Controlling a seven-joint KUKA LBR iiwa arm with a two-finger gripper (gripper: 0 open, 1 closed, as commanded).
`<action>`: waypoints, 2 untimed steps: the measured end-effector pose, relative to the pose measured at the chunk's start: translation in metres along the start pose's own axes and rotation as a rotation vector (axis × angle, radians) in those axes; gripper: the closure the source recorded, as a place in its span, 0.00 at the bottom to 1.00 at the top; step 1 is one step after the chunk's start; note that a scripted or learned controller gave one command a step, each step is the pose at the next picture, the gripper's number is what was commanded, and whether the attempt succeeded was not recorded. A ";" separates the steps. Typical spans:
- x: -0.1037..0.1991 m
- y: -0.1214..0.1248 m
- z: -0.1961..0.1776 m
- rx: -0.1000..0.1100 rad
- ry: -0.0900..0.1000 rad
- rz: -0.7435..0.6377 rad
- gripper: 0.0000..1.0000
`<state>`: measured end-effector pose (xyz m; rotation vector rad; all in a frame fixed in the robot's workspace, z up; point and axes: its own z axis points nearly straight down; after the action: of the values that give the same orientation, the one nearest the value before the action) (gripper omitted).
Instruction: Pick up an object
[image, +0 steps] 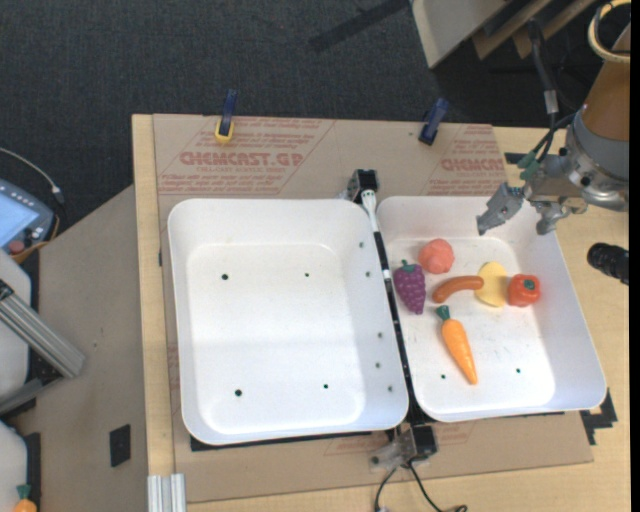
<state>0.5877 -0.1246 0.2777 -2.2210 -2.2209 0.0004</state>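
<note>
**Open gripper hanging over the far corner of the right bin, toys lying below it**

The gripper (521, 213) is hanging above the far right part of the right bin (570, 330), its two fingers spread apart with nothing between them. One finger (497, 212) is angling down toward the bin's back edge, and the other is sitting just right of it, near the rim.

All the toy food is lying in the right bin, nearer the camera than the gripper and to its left. A pink peach (436, 255) is resting closest to the back, left of the gripper. Just in front of it, a sausage (457, 288) is lying crosswise, its right end touching a yellow piece of fruit (491, 284), which in turn is touching a red tomato (524, 289). The tomato and yellow fruit are sitting almost straight below the gripper in the view, a little apart from it. A bunch of purple grapes (409, 285) is lying by the bin's left wall, and a carrot (458, 346) is pointing toward the front, near the bin's middle.

The left bin (190, 300) is standing beside it on a cardboard sheet (260, 150).
</note>
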 end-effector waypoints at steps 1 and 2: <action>0.070 0.005 0.099 0.010 0.004 -0.006 0.00; -0.007 0.056 0.139 -0.003 -0.004 0.005 0.00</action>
<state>0.6435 -0.1311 0.1388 -2.2299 -2.2193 0.0020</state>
